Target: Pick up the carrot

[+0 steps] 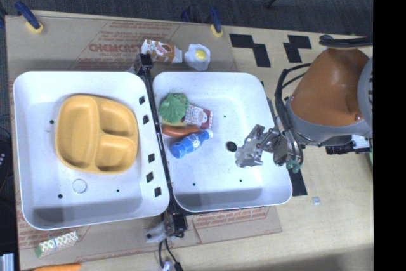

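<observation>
- Carrot: lying in right bin, left part, between a green leafy item and a blue bottle.
- Gripper: over same bin's right part, apart from carrot; jaws' state cannot be told.
- Left bin: yellow divided tray.

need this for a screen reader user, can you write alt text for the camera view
The gripper hovers in the right bin, apart from the carrot, which lies at the bin's left among a green toy, a red packet and a blue bottle. The left bin holds a yellow divided tray.
</observation>
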Robot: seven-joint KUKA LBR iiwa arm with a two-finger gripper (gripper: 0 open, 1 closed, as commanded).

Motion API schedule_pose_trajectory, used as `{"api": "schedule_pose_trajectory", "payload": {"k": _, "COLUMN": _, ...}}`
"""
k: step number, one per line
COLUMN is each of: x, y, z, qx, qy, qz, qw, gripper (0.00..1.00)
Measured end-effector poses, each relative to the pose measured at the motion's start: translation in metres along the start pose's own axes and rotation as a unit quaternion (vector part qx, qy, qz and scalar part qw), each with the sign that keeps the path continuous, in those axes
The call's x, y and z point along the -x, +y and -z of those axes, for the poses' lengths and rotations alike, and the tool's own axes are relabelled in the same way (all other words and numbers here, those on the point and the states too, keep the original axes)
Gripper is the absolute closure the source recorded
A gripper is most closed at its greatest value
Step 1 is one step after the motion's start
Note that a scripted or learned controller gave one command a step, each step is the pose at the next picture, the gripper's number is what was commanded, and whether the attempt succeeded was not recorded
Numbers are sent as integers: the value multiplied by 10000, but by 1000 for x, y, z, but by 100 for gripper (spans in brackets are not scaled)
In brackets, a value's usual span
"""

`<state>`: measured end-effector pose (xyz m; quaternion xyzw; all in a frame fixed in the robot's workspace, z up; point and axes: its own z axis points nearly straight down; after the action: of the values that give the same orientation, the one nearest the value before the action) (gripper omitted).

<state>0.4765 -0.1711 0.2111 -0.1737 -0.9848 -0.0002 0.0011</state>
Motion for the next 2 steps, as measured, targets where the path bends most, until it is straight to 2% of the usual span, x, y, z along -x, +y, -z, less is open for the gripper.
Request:
{"api": "schedule_pose_trajectory", "payload": {"k": 1, "x": 13, "y": -36, "z": 82, "qx": -8, "qy": -20, "qz": 1474, "qw": 9891, "gripper": 100}}
{"api": "schedule_pose_trajectory", "payload": {"k": 2, "x": 14, "y": -37, "z": 137, "qx": -12, "qy": -24, "qz": 3085, "qw": 9512, "gripper": 100}}
